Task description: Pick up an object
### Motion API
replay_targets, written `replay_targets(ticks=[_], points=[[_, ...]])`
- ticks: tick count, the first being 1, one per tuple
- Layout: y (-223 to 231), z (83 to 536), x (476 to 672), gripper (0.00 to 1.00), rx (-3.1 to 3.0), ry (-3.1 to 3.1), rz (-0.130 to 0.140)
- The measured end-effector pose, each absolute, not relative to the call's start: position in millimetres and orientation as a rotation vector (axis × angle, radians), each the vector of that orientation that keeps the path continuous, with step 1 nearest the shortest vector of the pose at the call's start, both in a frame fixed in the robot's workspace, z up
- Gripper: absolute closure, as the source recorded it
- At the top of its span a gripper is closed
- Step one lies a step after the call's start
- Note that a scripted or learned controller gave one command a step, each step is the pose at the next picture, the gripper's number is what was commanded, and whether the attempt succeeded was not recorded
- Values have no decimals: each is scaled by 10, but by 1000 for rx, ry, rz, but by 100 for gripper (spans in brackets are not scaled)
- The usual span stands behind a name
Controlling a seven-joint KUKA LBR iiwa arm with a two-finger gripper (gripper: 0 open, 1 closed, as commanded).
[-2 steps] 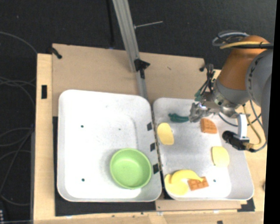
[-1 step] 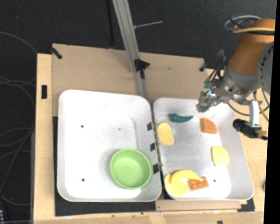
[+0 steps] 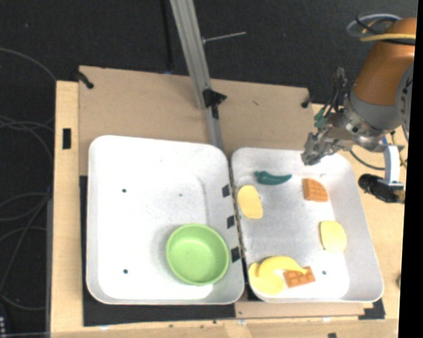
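Yellow piece (image 3: 276, 272) and orange waffle (image 3: 298, 278) sit nearest. Gripper (image 3: 312, 155) hovers over right bin's (image 3: 361, 231) far edge; jaw state unclear. Orange block (image 3: 314, 189) lies just below it, toward camera.

Even, fairly bright light falls from overhead, so the two shallow white plastic bins (image 3: 161, 170) look nearly washed out, with soft, short shadows under their rims. The round light-green plastic bowl (image 3: 198, 254) casts little shadow. The dark floor at far left stays dim, and the whole picture is slightly soft and grainy.
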State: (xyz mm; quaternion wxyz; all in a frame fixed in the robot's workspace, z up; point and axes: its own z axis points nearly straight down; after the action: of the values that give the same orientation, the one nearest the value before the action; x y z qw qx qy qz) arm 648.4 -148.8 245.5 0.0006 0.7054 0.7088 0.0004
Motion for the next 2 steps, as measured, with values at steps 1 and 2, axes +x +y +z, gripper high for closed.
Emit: replay_targets(ticks=[1,2], points=[[-991,2387,6230,100,2217,2223,1],[-560,2486,6013,100,2218,2225,2]])
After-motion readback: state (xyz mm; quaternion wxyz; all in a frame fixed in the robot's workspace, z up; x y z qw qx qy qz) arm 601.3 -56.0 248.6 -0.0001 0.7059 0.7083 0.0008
